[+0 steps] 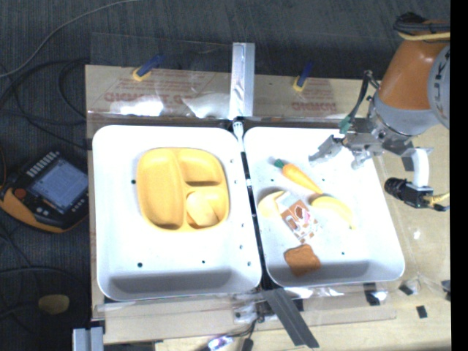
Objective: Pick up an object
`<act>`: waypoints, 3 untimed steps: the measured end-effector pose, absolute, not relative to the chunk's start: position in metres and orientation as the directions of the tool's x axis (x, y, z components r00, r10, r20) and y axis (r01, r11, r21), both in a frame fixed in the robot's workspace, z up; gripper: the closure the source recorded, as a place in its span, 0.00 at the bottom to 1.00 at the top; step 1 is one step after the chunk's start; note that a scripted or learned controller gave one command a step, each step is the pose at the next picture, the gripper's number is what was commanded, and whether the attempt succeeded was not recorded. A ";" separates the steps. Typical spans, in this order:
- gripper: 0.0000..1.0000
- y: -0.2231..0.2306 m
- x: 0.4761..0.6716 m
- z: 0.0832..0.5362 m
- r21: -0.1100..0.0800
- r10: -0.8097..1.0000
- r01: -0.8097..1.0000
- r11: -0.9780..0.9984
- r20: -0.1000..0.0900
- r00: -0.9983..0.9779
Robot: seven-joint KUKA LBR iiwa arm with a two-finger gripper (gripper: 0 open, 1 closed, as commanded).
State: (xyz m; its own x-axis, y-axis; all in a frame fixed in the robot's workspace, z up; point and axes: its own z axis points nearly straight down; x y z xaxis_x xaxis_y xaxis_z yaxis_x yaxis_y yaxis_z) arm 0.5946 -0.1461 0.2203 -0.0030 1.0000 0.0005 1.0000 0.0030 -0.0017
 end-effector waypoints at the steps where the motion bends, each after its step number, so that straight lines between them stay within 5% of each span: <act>1: 0.00 -0.111 0.596 0.139 -0.004 0.988 0.988 -0.155 0.002 0.155; 2: 0.00 -0.106 0.599 0.194 -0.002 0.996 0.996 -0.093 0.001 0.093; 3: 0.00 -0.113 0.629 0.091 0.001 0.998 0.998 -0.058 -0.003 0.058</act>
